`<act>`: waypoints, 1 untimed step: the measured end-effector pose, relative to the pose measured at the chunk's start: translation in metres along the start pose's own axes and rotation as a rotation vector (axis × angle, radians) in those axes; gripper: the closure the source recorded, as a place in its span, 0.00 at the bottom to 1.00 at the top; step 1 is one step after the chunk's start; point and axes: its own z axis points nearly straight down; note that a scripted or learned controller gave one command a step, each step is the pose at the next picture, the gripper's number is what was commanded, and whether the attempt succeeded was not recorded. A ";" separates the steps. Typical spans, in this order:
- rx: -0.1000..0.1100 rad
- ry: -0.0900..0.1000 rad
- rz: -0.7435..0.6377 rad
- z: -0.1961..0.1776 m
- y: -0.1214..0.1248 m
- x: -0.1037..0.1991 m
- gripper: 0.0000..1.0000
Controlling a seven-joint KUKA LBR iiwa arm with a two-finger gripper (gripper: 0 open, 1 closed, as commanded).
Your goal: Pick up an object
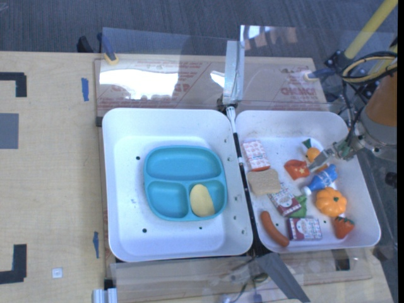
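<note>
Only illegible print marks the red packet (256, 154).

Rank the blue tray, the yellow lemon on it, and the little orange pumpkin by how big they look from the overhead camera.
1. Blue tray, clearly largest.
2. Yellow lemon and orange pumpkin look about alike; I wouldn't rank them.

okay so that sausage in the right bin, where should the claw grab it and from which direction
Grip the sausage across its narrow middle, coming straight down from above. It lies flat, slanting along the right bin's near-left rim, so set the fingers crosswise to its length. Its upper side looks free, though a red packet lies close by its lower end.
</note>
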 end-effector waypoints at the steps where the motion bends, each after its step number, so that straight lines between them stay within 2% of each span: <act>1: -0.005 -0.004 0.001 -0.012 0.002 -0.001 1.00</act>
